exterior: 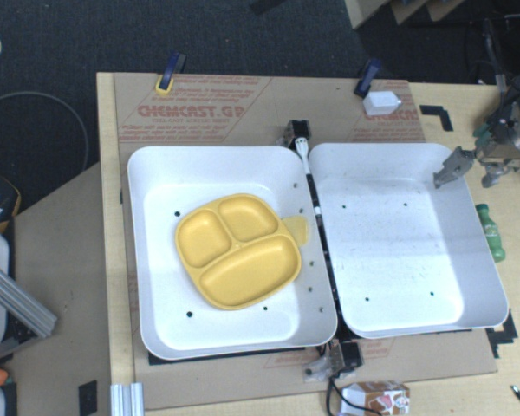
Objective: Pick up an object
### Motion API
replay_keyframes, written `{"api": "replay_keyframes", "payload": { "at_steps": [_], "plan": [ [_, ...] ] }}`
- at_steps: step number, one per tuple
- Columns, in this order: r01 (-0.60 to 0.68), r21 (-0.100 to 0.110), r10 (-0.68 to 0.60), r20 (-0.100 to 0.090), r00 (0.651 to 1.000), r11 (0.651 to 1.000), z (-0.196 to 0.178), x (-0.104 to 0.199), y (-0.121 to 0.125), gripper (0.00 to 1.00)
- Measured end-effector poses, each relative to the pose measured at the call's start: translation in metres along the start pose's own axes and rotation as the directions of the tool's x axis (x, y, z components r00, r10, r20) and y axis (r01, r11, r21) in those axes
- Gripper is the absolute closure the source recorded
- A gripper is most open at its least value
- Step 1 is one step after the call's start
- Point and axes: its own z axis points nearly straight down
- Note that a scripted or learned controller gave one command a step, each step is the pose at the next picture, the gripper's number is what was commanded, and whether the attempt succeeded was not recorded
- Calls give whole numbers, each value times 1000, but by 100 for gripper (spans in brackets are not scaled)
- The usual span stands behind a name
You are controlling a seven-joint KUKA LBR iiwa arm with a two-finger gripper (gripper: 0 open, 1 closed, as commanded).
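Observation:
A yellow three-compartment plate (pixel 237 250) lies flat in the left bin (pixel 156 180), a little below its middle, with a small yellow tab poking out at its right side. My gripper (pixel 471 172) hangs over the right rim of the right bin (pixel 390 232), near that bin's far corner. Its two grey fingers (pixel 451 166) stand apart and hold nothing. The arm enters from the right edge above it. The plate is far to the left of the gripper, across the divider between the bins.
A green bottle-like object (pixel 491 231) lies on the bench just outside the right bin's right rim. A white block (pixel 381 103) with a blue clamp sits behind the bins. A cable and black bracket (pixel 300 137) run along the gap between them.

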Motion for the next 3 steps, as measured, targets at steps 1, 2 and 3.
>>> {"api": "replay_keyframes", "payload": {
  "at_steps": [1, 2, 3],
  "plan": [
    [7, -14, -7, 1, 1000, 1000, -125, 59, -36, 0],
    [6, -12, -6, 1, 1000, 1000, -256, 108, -102, 0],
    [8, -10, -8, -1, 1000, 1000, -311, 166, -112, 0]
  ]
}}
